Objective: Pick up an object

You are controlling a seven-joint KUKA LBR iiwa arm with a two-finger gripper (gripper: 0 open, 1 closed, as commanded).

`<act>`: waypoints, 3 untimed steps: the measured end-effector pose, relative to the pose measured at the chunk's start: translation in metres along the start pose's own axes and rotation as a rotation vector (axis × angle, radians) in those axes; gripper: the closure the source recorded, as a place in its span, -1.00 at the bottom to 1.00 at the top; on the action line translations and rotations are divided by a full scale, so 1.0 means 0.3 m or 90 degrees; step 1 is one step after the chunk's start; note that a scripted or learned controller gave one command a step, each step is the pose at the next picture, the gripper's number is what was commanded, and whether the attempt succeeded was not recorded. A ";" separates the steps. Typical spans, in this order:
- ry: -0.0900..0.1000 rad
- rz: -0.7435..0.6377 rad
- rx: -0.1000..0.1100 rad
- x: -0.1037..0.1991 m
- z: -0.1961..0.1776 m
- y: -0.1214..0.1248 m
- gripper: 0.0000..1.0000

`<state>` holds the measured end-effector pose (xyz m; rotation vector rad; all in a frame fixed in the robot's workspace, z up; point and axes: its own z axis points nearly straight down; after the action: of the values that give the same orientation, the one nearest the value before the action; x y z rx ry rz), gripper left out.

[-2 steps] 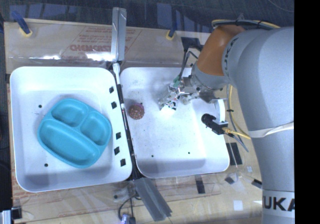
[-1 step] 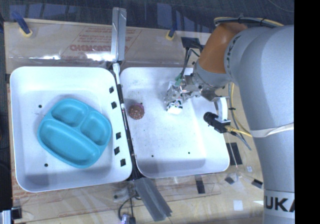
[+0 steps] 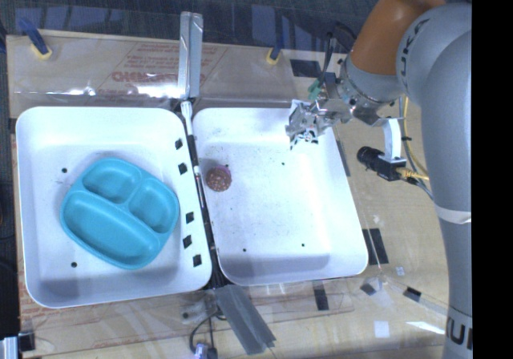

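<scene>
A small round brownish-red object (image 3: 218, 179) lies on the floor of the right bin (image 3: 321, 221), close to its left wall. My gripper (image 3: 304, 130) hangs over the far right part of the same bin, well to the right of and beyond the object, apart from it. Nothing shows between its fingers. Whether they are open or shut is too small to make out. The grey arm with its orange band (image 3: 385, 25) comes in from the upper right.
A blue divided plate (image 3: 120, 209) lies in the left bin (image 3: 40, 269). A raised divider with black clips (image 3: 192, 205) separates the two bins. Cables and a black fitting (image 3: 377, 161) sit by the right bin's right rim.
</scene>
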<state>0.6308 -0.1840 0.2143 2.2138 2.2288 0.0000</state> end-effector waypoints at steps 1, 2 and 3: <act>0.000 0.000 0.001 0.000 0.003 -0.001 -1.00; 0.000 -0.003 0.001 0.002 -0.032 0.001 1.00; 0.000 -0.004 0.001 0.002 -0.032 0.001 -1.00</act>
<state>0.6312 -0.1834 0.2239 2.2085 2.2362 -0.0025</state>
